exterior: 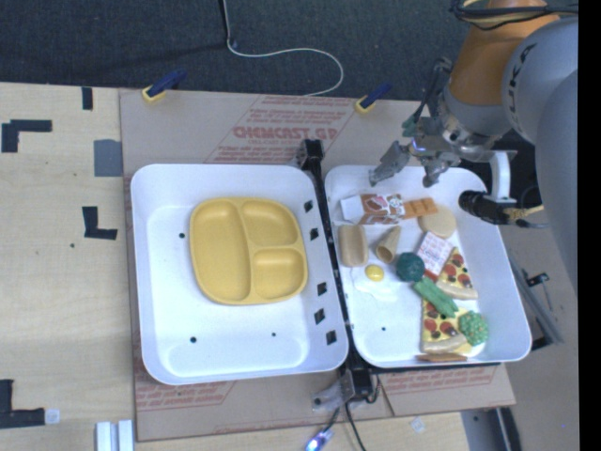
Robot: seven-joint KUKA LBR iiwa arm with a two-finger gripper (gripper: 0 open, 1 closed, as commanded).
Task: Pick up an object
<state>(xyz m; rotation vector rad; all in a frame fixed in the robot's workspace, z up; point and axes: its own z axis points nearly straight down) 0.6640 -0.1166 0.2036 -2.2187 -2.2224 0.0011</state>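
Observation:
My gripper (pixel 411 171) hangs over the far edge of the right bin (pixel 507 341), fingers spread open with nothing between them. Just below it lie a red-and-white packet (pixel 379 207), an orange strip (pixel 420 205) and a tan round biscuit (pixel 437 222). Further toward the front are a bread roll (pixel 352 244), a small cone (pixel 388 242), a fried egg (pixel 376 275), a teal ball (pixel 409 268), a pink-and-white card (pixel 433 249), two pizza slices (pixel 456 272) (pixel 438 332), a green cucumber (pixel 434 296) and broccoli (pixel 472 327).
The left bin (pixel 160 346) holds a yellow divided plate (pixel 249 250). Black clips line the rim between the bins (pixel 324 242). A white cable (pixel 282 54) lies on the dark floor behind the bench. The arm's orange band (pixel 493 54) and grey body stand at the upper right.

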